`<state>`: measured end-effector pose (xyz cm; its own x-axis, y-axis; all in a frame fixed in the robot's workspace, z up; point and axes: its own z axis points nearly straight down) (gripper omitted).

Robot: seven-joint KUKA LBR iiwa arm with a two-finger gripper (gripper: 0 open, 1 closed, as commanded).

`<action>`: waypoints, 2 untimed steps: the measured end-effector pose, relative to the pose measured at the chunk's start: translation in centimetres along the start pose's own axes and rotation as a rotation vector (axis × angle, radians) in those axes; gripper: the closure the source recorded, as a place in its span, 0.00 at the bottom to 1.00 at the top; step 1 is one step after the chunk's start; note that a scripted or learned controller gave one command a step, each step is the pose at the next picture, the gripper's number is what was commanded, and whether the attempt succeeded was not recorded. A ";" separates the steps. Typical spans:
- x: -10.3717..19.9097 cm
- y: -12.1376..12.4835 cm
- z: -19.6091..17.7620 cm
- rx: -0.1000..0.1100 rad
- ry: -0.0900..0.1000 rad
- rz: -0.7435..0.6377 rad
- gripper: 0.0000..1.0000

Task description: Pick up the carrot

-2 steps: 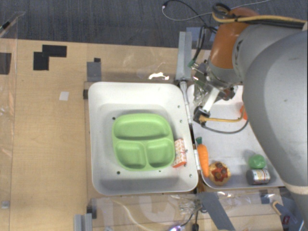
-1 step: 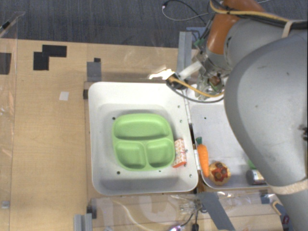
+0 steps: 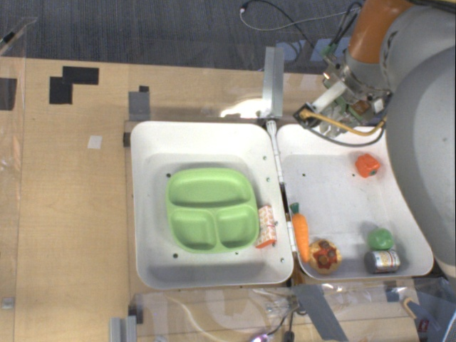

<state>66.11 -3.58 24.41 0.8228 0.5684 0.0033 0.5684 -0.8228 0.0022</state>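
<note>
Jaws' spread cannot be told; carrot (image 3: 301, 239) lies in right bin (image 3: 335, 164), green top pointing away.

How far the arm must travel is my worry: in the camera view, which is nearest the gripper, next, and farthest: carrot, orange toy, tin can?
1. Orange toy, upper part of the right bin, closest to the gripper.
2. Carrot, by that bin's left wall.
3. Tin can, that bin's lower right corner.

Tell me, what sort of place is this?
Probably a robotics lab bench: a grey, orange-banded robot arm over two shallow white bins containing an orange carrot and a green divided plate.
</note>
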 end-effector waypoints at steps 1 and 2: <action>-1.0 1.2 -12.4 0.000 0.001 0.168 1.00; -0.8 1.1 -13.4 -0.001 0.002 0.158 1.00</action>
<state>66.02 -4.95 37.83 0.9020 0.4318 0.0060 0.4318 -0.9020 0.0028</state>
